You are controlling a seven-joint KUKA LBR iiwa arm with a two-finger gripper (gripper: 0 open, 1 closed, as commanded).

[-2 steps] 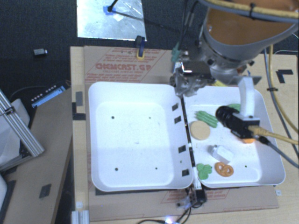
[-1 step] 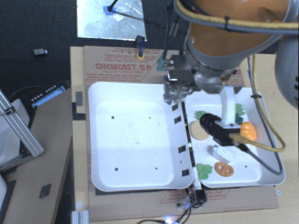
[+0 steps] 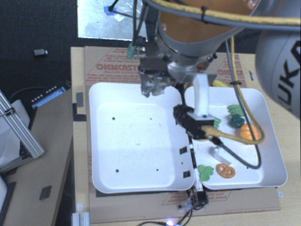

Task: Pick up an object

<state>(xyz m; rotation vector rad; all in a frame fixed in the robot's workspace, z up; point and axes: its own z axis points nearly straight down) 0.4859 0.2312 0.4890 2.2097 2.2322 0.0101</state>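
Gripper (image 3: 153, 84): above the far right corner of the left bin (image 3: 136, 145); you cannot tell whether it is open or closed.
Targets: all in the right bin (image 3: 270, 164), including green pieces (image 3: 235, 110), orange ball (image 3: 247, 132) and orange ring (image 3: 225, 171).
Direction: they lie to the gripper's right and nearer; the green pieces are closest.
Axis: the ball is round, so you likely need no wrist alignment.

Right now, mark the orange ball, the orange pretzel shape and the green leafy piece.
orange ball (image 3: 246, 132), camera view, its centre.
orange pretzel shape (image 3: 225, 172), camera view, its looped body.
green leafy piece (image 3: 205, 172), camera view, its middle lobe.
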